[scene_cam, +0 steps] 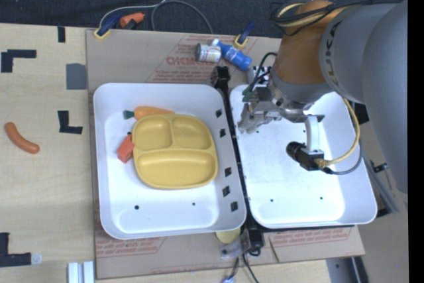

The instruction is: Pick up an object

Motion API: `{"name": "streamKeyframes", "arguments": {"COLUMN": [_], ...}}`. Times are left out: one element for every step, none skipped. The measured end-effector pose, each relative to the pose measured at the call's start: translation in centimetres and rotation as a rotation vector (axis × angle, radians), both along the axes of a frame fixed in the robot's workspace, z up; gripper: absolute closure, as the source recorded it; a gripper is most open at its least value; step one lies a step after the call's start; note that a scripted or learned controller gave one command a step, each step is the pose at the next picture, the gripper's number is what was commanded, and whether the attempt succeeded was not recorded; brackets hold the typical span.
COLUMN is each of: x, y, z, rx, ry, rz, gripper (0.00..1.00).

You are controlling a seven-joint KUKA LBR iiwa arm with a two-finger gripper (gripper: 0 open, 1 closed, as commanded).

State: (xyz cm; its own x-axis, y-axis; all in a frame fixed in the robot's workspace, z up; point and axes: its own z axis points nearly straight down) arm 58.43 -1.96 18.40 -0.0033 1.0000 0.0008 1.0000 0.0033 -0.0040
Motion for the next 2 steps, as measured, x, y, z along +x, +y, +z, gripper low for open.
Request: {"name": "streamKeyframes", "arguments": {"x": [-1.4, -0.8], "y": [11.9, 8.0], "z": [0.0, 2.6], "rx": [0.002, -0.001], "ry": [-0.002, -0.005], "rz": [0.009, -0.004], "gripper": [1.00, 1.00]}}
